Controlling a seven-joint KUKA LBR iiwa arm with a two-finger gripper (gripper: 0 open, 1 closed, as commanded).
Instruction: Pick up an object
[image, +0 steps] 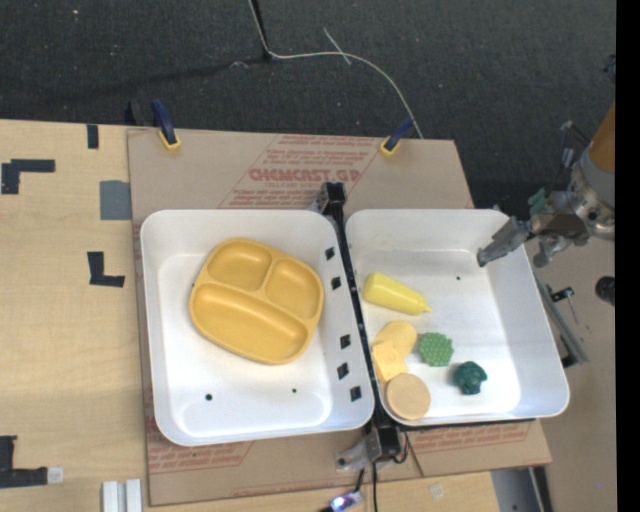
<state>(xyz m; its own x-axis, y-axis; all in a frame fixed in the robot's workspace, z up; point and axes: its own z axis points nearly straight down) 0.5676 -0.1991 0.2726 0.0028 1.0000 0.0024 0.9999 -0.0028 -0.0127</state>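
1. Camera view, nearest edge first: I see the table (60, 330) with its light wood top, and a brown cardboard sheet (300, 165) lying on it under both bins.
2. At the near end of the right bin (520, 330) lies a tan round disc (408, 396), flat on the bin floor, close to the divider between the bins.
3. Touching that disc, just behind it, is a yellow rounded piece (393, 345).
4. Just right of the yellow piece sits a light green bumpy piece (435, 349), and a little further right and nearer, a dark green lump (469, 376), the two slightly apart.
5. Further back is a yellow cone-shaped piece (395, 293), lying on its side, its tip pointing right.
6. The left bin (165, 330) holds a yellow divided plate (257, 299), resting flat, its compartments facing up.
7. At the far right corner of the right bin, my hand (497, 248) hangs over the rim, well apart from all the pieces. I see one dark finger (500, 245) slanting down into the bin; nothing is held, and I cannot tell how wide it is.
8. At the far edge of the cardboard are two clamps, blue and yellow (164, 127).
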